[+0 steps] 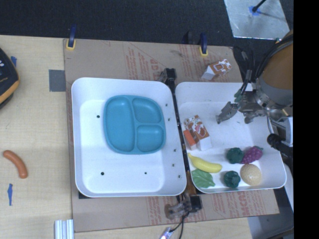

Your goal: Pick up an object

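The claw [233, 113] hangs over the right bin [214, 94], in its upper right part, with its dark fingers spread apart and nothing between them. One finger points left toward the bin's middle, the other sits closer to the wrist.

Taking the small carton [196, 131] in the right bin as the landmark: it lies against the bin's left wall, printed red and white, well left of and below the claw. Just below the carton lies a banana [205, 164], and below that a green leafy piece [202, 178]. To the carton's lower right sit a dark green vegetable [235, 155], a bunch of purple grapes [252, 154], a second dark green piece [231, 179] and a pale egg-like ball [250, 174], all clustered near the bin's bottom edge.

Left of the carton, across the shared walls, the left bin [89, 178] holds a blue divided plate [134, 124]. Above and right of the carton, outside the bins, another small carton [217, 69] lies on the cardboard. Far left on the desk [30, 133] lies a sausage [16, 163].
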Available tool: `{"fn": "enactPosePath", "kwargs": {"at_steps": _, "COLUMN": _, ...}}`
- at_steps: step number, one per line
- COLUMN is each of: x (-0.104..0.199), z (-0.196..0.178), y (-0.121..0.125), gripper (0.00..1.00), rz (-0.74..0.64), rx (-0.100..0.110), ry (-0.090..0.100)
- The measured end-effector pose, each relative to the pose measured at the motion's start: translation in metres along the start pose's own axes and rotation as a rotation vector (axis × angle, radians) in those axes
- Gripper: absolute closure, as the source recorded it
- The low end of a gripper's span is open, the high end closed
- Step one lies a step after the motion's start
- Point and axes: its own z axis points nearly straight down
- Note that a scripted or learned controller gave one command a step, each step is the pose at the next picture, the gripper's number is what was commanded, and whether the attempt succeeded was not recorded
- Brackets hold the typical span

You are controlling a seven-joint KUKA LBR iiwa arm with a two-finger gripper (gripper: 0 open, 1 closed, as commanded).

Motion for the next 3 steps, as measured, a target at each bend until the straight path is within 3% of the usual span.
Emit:
{"fn": "enactPosePath", "kwargs": {"at_steps": 1, "x": -0.045, "z": 0.107, "y": -0.03, "gripper": 0.0, "rz": 0.001, "rx": 0.001, "ry": -0.001}}
{"fn": "enactPosePath", "kwargs": {"at_steps": 2, "x": -0.051, "z": -0.013, "y": -0.069, "gripper": 0.0, "rz": 0.002, "rx": -0.002, "ry": -0.001}}
{"fn": "enactPosePath", "kwargs": {"at_steps": 3, "x": -0.013, "z": 0.107, "y": -0.087, "gripper": 0.0, "rz": -0.001, "rx": 0.0, "ry": 0.0}}
